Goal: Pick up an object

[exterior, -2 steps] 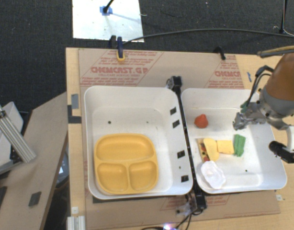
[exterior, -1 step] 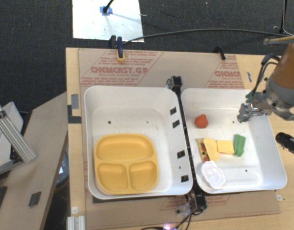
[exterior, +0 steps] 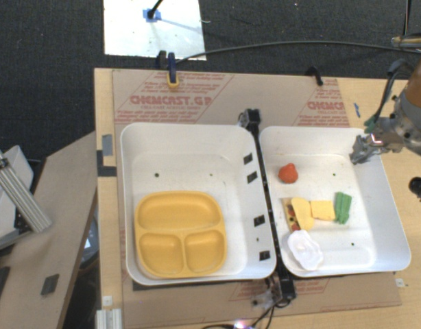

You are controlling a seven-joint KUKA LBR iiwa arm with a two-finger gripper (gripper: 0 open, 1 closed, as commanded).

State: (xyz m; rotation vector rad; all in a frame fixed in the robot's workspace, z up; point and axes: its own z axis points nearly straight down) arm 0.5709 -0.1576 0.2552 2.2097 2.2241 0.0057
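Observation:
The right bin (exterior: 382,184) holds a small red round object (exterior: 288,173) near its upper left. Below it lie a yellow wedge (exterior: 302,214) with a red-dotted edge, a pale yellow block (exterior: 323,210) and a green piece (exterior: 343,208), side by side. A white crumpled object (exterior: 304,249) rests at the bin's front left. My gripper (exterior: 363,152) hangs over the bin's far right corner, well apart from all the objects, with nothing visibly in it.
The left bin (exterior: 190,149) holds a yellow divided tray (exterior: 182,233) in its front half. A black ridge with clips (exterior: 260,197) separates the bins. Cardboard lies under both bins, and a cable (exterior: 286,44) runs across the back.

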